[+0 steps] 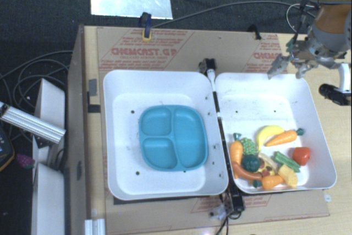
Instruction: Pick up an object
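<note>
Nearest the camera, a heap of toy food sits in the front part of the right bin [316,118]. An orange carrot [282,137] lies across a yellow banana [269,133], a red tomato [301,155] sits at the right edge of the heap, and a dark green broccoli [252,163] lies among further orange and yellow pieces. In the left bin [124,96] lies a blue divided plate [172,137]. Farther back, the hand [290,66] hangs over the right bin's far right corner, well apart from the heap, its two fingers spread apart with nothing between them. Beyond the bins the counter [165,49] shows printed cardboard.
</note>
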Controlling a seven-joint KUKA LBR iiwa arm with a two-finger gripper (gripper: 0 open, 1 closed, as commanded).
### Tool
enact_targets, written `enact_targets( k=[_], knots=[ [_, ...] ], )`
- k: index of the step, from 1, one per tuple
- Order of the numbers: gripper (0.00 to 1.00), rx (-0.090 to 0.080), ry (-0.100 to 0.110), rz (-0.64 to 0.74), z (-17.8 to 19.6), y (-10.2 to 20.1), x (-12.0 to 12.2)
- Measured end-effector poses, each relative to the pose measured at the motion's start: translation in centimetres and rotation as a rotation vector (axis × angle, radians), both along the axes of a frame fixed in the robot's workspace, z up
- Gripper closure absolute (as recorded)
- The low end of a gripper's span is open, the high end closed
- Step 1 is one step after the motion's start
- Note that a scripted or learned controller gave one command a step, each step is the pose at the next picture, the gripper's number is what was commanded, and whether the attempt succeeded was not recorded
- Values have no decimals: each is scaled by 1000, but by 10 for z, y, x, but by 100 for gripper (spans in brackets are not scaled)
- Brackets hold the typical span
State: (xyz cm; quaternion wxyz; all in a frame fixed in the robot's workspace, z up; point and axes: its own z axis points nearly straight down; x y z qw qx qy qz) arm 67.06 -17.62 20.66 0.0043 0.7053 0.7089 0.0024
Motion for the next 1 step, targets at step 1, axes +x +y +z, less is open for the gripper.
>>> enact_targets(
  k=[1],
  knots=[
    [0,2,9,-3,-36,-7,-66]
  ],
)
